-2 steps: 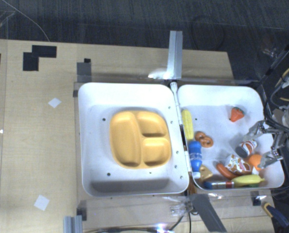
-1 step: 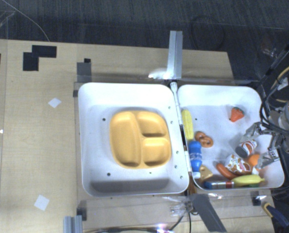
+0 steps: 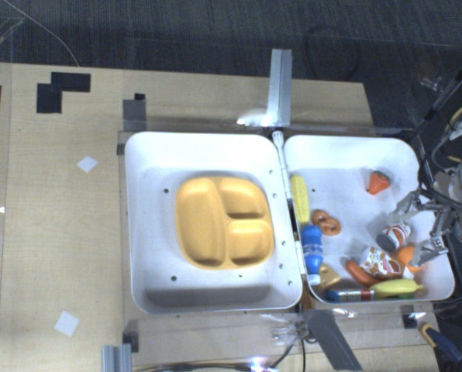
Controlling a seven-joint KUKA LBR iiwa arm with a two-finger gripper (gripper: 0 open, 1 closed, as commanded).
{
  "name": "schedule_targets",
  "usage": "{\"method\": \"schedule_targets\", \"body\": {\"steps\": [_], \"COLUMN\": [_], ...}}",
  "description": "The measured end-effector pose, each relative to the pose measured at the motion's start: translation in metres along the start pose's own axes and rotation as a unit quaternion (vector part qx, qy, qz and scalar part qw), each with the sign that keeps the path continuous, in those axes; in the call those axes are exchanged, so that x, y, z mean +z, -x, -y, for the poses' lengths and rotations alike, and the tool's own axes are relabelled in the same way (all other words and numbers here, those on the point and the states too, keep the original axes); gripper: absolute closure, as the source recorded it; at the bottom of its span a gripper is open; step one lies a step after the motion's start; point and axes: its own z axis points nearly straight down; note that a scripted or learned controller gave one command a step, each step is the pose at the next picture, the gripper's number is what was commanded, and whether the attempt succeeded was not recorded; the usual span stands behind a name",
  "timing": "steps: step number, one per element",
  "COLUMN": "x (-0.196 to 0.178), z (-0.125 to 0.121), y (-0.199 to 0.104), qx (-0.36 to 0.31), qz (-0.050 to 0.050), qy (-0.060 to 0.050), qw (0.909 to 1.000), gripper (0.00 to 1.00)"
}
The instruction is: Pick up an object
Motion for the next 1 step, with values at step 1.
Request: {"method": "schedule_targets", "body": {"steps": [1], "x": [0.0259], "z": [-0.0015], "y": [-0.0029], "qx": [-0.080], "qz": [-0.001], "qy": [0.000], "qw": [0.9968], "gripper": [0.00]}}
